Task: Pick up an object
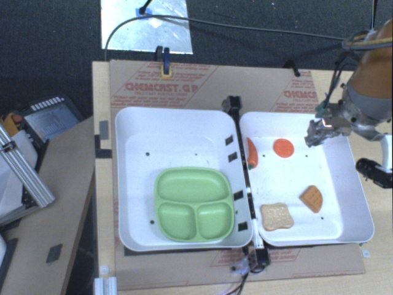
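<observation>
The gripper (314, 133) hangs over the right bin (344, 183), at 3 o'clock from the red disc (283, 147); its opening I cannot tell.

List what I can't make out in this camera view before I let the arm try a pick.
- Gripper, camera view: small and blurred, so the state of its tips can't be read.
- Arm: cut off by the right edge.
- Orange carrot-like piece: lies against the divider between the bins; its contact with the wall is unclear.
- Green divided tray: nothing visible inside, but small items would be hard to spot.
</observation>
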Robot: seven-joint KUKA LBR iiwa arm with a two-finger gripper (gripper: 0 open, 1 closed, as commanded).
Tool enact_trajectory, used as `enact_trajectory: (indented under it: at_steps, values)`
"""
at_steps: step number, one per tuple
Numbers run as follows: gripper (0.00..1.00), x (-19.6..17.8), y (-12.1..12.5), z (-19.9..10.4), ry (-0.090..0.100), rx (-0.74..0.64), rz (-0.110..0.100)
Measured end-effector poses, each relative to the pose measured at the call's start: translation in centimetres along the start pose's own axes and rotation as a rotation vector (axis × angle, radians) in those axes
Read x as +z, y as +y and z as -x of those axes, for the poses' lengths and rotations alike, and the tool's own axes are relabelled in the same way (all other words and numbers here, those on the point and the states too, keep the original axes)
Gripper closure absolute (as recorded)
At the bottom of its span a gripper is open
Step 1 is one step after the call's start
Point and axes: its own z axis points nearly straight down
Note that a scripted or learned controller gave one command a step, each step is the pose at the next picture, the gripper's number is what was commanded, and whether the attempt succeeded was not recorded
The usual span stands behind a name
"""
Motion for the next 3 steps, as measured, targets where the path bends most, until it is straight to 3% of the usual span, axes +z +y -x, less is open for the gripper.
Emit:
enact_trajectory:
  at_steps: [1, 3]
  values:
    - [1.00, 1.6, 1.3, -5.4, 0.002, -0.004, -0.004]
    - [1.00, 1.5, 2.8, -16.2, 0.001, -0.003, -0.002]
